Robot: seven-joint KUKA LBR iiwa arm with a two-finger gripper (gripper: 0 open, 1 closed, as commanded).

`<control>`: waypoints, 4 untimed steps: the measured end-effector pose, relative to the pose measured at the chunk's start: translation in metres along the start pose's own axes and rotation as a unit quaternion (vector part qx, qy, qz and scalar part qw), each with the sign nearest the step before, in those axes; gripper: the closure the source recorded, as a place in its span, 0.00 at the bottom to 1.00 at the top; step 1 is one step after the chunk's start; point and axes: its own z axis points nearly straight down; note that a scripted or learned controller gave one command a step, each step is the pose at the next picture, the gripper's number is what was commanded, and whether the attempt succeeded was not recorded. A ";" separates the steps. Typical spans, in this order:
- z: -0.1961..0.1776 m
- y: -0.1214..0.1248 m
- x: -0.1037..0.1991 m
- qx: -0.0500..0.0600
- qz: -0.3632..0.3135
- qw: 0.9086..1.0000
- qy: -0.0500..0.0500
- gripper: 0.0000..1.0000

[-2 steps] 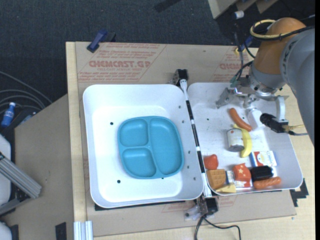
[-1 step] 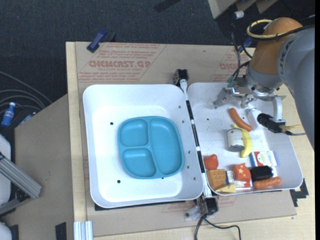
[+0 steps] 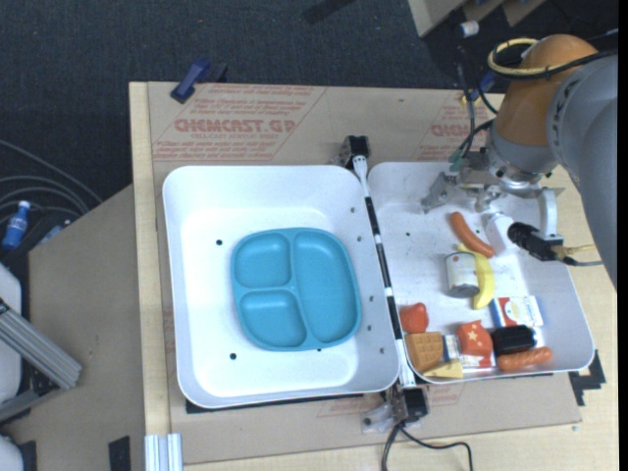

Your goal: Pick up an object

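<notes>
While the hot dog (image 3: 470, 234) lay in the right bin (image 3: 579, 312), its long axis slanting toward the banana (image 3: 482, 279), the gripper (image 3: 478, 186) hung just above it. Its fingers stood apart, holding nothing.

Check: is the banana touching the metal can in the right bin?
Touching. The camera view shows the banana lying against the right side of the can, with no white bin floor visible between them.
</notes>
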 end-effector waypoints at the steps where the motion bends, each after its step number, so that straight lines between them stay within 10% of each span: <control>1: 0.000 0.000 -0.005 0.000 0.000 1.000 0.000 0.00; 4: 0.000 0.000 0.000 0.000 0.000 1.000 0.000 0.00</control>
